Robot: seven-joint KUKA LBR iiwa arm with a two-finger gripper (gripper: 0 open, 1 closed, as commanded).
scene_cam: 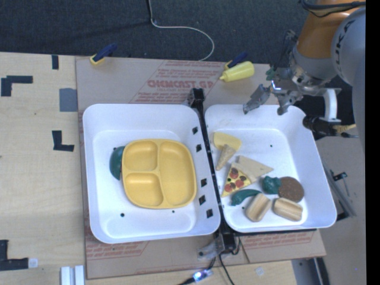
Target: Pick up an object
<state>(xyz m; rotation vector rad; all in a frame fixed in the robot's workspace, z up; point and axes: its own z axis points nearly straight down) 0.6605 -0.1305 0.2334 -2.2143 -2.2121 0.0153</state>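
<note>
My gripper [268, 104] hangs over the far rim of the right bin [317, 153], fingers spread with nothing between them. The far half of that bin's floor is bare, so I have open room there; the food crowds toward the near edge and the wall shared with the left bin [98, 159].

I count seven pieces: a yellow cone-shaped piece [225, 147] nearest the shared wall, a tan wedge [254, 167], a pizza slice [236, 180] with red spots, two dark green bits [257, 190], a brown round patty [291, 189], and two bread rolls [274, 208] by the near rim.

In the left bin lies one yellow divided tray [159, 173], covering most of something dark green, possibly a leaf, at its left edge.
</note>
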